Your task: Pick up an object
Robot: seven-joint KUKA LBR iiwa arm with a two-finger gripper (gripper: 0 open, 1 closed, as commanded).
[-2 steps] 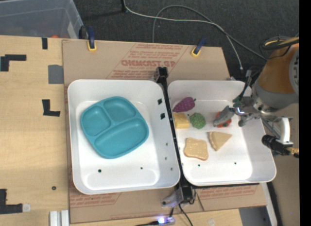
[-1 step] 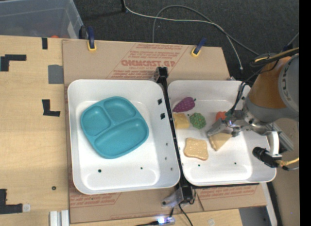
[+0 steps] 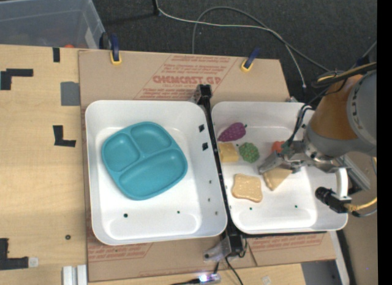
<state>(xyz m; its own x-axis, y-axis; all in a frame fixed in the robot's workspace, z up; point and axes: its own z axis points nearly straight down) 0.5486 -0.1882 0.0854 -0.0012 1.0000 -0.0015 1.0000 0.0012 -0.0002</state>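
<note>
While my arm (image 3: 343,115) reaches in from the right, my gripper (image 3: 277,166) hangs low inside the right bin (image 3: 288,221), down among the toy food. From this slanted view I cannot tell whether it is spread or clenched, and I see nothing that is plainly caught in it, so I will not claim a hold. A pale wedge (image 3: 275,179) lies just beside or right under the tip; whether I touch it I cannot say. A small red piece (image 3: 277,146) sits close against my wrist side. Further left in the same bin lie 4 more candidates: a purple bunch of grapes (image 3: 233,132), a green broccoli floret (image 3: 248,151), a yellow block (image 3: 228,153) at the bin's left wall, and a slice of toast (image 3: 247,187) resting flat nearer the front. The left bin (image 3: 110,225) bears 1 teal divided plate (image 3: 144,159), well apart from me. As I judge it, the approach is done and I am at the grasp itself; nothing is lifted, everything rests on the bin floor. Closing firmly on the wedge and raising it clear is what is left.
</note>
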